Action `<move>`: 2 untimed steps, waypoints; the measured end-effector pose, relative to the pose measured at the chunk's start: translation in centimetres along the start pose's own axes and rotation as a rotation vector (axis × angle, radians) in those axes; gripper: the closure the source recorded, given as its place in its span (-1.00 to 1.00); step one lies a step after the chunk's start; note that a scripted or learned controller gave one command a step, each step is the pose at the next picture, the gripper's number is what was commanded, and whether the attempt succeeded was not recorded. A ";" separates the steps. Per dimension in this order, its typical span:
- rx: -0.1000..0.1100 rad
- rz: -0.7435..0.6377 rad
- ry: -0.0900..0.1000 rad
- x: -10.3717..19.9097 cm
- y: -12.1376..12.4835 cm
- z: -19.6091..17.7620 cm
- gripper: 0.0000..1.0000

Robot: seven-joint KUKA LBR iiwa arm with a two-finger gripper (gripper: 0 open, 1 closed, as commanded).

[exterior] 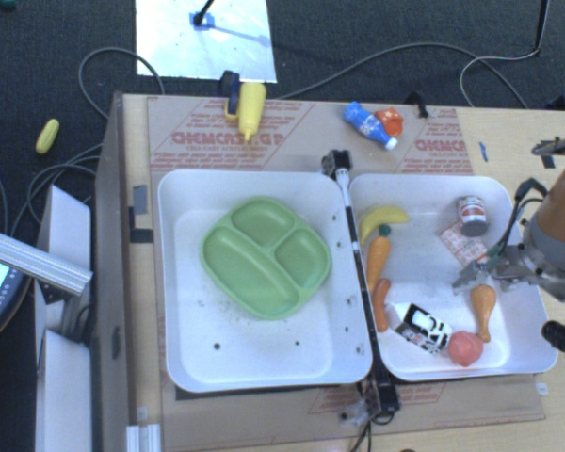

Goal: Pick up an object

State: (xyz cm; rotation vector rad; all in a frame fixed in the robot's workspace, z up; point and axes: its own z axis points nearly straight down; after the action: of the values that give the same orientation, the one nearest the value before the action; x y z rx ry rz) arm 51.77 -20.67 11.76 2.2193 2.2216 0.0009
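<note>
While your gripper (485, 273) hung over the right bin (424, 370), I couldn't tell its state, too small and blurred. Nearest target was the toy drumstick (485, 309), just near-side of it, lying free at the bin's right side, beside the pink ball (466, 347). You'd probably find it light, rigid plastic, a bit slick. Best to pinch across the narrow bone shaft, not the rounded meat end.
</note>
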 end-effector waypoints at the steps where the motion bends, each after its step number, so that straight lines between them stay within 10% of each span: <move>1: 0.001 0.000 0.000 0.0 -3.1 0.2 -1.00; 2: -0.003 0.000 -0.001 0.0 -3.0 -0.9 1.00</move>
State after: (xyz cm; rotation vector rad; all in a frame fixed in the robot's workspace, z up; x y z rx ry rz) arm 48.80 -20.68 12.63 2.2168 2.2202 0.0037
